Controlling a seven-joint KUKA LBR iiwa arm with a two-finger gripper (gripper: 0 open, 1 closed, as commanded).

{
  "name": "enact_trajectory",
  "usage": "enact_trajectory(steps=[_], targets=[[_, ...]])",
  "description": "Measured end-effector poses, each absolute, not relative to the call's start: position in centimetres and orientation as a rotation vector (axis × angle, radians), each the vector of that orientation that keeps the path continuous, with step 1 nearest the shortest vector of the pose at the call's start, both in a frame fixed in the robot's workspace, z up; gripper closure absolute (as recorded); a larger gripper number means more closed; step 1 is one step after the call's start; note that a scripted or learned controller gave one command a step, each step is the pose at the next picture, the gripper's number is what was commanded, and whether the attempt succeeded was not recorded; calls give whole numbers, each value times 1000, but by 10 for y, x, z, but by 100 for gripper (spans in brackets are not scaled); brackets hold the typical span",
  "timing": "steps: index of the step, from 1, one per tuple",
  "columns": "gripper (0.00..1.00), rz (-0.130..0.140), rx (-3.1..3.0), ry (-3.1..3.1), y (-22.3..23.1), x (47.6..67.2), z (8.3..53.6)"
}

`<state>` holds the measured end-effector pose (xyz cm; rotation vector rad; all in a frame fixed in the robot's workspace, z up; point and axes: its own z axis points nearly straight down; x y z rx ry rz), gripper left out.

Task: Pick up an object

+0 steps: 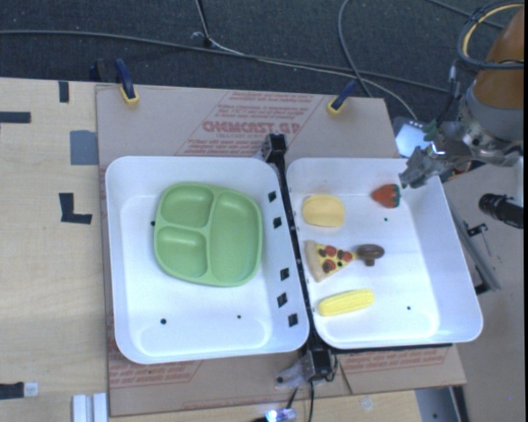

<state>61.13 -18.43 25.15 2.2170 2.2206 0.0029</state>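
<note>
**Desk:** Where is the arm from your seat?

**Me:** I see the gripper [420, 172] at the upper right, over the far right rim of the right bin [453, 275]. The orange band and grey wrist sit above it at the frame's edge. I cannot tell whether it is wide or narrow; it is too small and dark from here.

**Desk:** Anything close to it?

**Me:** A small red toy [386, 195] lies in the right bin just beside the gripper, to its lower left. I cannot say they touch.

**Desk:** And the rest?

**Me:** In the same bin I count a pale yellow bun [323, 210], a pizza slice [326, 258] with a brown mushroom [370, 254] beside it, and a corn cob [345, 302] nearest me. The left bin [128, 262] carries a green divided plate [208, 234], lying flat.
</note>
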Motion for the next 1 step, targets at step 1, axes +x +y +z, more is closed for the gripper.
enact_trajectory(steps=[1], targets=[[100,1,2216,2228,-133,607,257]])
